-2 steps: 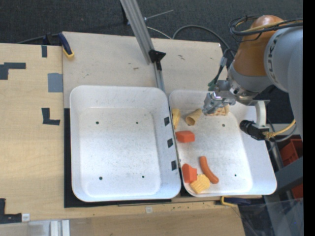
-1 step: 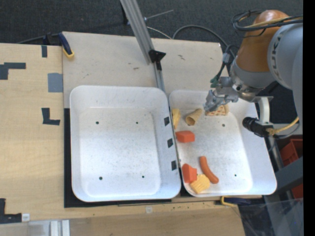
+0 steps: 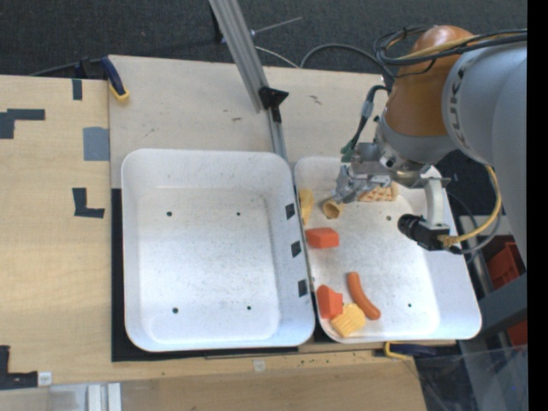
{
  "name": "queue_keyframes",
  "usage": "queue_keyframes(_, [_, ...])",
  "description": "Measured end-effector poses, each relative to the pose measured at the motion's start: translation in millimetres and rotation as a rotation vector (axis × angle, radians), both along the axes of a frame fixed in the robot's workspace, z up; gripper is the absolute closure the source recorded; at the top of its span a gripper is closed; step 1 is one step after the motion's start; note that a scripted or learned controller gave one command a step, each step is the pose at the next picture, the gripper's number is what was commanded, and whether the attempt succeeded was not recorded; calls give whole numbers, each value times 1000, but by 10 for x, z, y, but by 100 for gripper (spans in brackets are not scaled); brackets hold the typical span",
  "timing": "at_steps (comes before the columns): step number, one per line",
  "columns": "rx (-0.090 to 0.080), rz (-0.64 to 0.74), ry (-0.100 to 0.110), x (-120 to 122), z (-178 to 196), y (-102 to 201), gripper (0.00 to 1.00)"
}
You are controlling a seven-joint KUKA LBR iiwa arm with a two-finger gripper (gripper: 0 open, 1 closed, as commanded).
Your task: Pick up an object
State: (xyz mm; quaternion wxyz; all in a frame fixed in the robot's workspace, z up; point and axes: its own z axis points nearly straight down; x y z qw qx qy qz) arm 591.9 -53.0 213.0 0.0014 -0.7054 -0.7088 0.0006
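This is a robotics lab or test cell, not a home or shop. A pale plywood surface (image 3: 197, 118) carries two shallow white bins (image 3: 137, 174) set side by side on a black mat, an arrangement made for repeated trials. Grey and black tape marks (image 3: 96, 142) sit on the wood toward 9 o'clock, and a yellow-handled clamp (image 3: 115, 80) grips the board at 11 o'clock. A slanted aluminium strut (image 3: 242, 41) rises toward 12 o'clock. The industrial arm (image 3: 467, 84) enters at 2 o'clock with loose cables (image 3: 402, 41) looped over it. Dark carpet floor (image 3: 103, 11) lies beyond the board along the top
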Motion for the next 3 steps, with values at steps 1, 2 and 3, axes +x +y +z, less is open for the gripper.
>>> queue_keyframes(1, [1, 2, -2, -69, 134, 497, 100])
queue_keyframes(2, [0, 1, 0, -223, 150, 921, 100])
queue_keyframes(3, [0, 2, -1, -281, 165, 1362, 100])
